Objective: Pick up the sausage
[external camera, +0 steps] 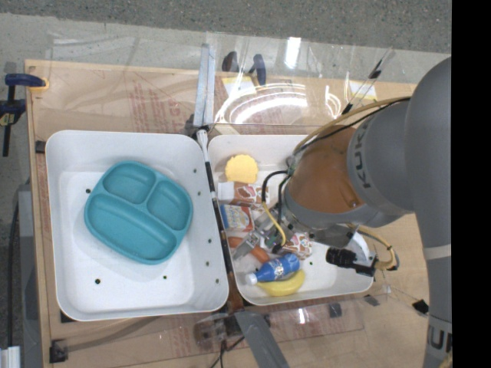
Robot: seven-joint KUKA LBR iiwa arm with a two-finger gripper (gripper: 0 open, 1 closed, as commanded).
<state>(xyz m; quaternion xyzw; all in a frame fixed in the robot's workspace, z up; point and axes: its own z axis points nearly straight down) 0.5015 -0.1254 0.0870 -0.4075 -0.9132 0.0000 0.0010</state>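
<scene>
So the sausage, as far as I can tell, is that small reddish-brown piece lying flat in the right bin, over at the bin's 9 o'clock side. It's angled diagonally, half buried among other bits of clutter.

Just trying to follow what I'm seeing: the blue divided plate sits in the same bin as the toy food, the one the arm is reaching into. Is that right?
Not quite. The camera view shows the blue divided plate alone in the left bin. The toy food, such as the yellow banana and the blue bottle, lies in the right bin, the one the arm is reaching into.
</scene>
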